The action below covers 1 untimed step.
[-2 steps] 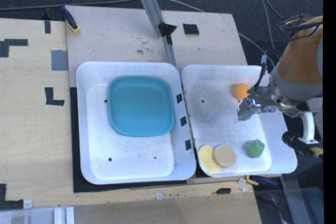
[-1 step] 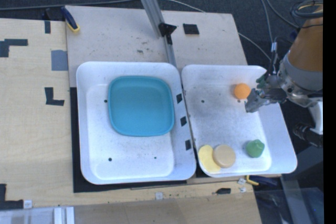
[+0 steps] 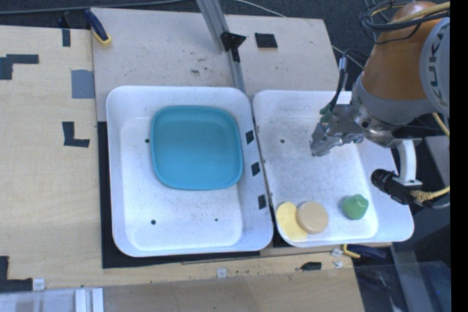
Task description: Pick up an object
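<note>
Gripper [image 3: 322, 145], finger state indeterminable, hangs over bare right bin [image 3: 292, 124] floor, well apart from green object [image 3: 355, 207] at the near wall; descending here would likely grasp nothing.

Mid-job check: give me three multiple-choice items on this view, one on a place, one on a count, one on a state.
1. Where is the blue plate?
A. left bin
B. right bin
C. on the bench

2. How many things lie in the right bin?
A. one
B. three
C. five

3. The end effector is
A. over the right bin, with none of the things under it
B. gripping the plate
C. over the left bin

Answers: A, the plate sits in the left bin; B, yellow disc, tan disc, green thing; A, all three lie at the near edge, apart from it.
</note>
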Each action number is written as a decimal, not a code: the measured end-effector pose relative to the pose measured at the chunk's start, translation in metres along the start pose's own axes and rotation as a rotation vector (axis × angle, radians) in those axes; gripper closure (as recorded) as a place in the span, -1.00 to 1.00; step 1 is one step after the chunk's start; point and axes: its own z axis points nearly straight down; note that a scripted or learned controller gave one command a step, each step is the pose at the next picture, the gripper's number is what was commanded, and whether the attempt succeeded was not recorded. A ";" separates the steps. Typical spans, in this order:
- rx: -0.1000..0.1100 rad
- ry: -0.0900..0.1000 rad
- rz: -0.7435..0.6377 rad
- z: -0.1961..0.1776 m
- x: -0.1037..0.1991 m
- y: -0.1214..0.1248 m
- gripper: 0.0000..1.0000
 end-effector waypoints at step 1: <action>0.000 0.000 0.001 0.006 0.051 0.019 1.00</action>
